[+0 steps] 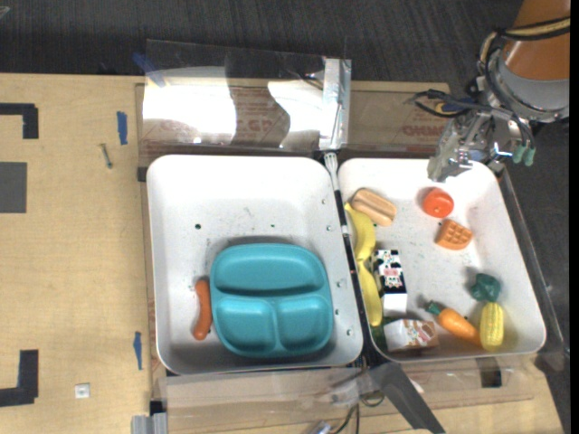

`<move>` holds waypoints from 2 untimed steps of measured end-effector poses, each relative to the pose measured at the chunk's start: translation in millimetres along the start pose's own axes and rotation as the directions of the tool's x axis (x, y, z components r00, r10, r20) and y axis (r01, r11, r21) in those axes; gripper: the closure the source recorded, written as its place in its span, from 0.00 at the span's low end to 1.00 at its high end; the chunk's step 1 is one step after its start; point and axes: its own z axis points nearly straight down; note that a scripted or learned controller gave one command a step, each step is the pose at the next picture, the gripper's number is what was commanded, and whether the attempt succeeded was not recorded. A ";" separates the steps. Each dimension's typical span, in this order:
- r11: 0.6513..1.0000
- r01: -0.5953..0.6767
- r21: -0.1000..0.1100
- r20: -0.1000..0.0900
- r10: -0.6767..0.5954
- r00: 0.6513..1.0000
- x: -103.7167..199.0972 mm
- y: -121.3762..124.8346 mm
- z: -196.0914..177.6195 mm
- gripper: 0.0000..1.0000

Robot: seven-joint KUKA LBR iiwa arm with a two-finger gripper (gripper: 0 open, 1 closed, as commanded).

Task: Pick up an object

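The gripper [455, 159], its grip state not discernible, was poised over the right bin's [525, 269] far corner, just beyond the tomato [438, 202]; a descent was judged next.

Robotics lab: taped bench [63, 242], white bins [172, 188].

Bare floor of the right bin [412, 233] lies mid-bin, seemingly open between toys crowding 3 sides.
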 end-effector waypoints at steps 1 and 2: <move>0.997 0.078 0.000 -0.005 -0.078 0.997 -30.4 9.5 -11.0 1.00; 0.987 0.160 0.000 -0.010 -0.160 0.987 33.2 -14.8 12.3 1.00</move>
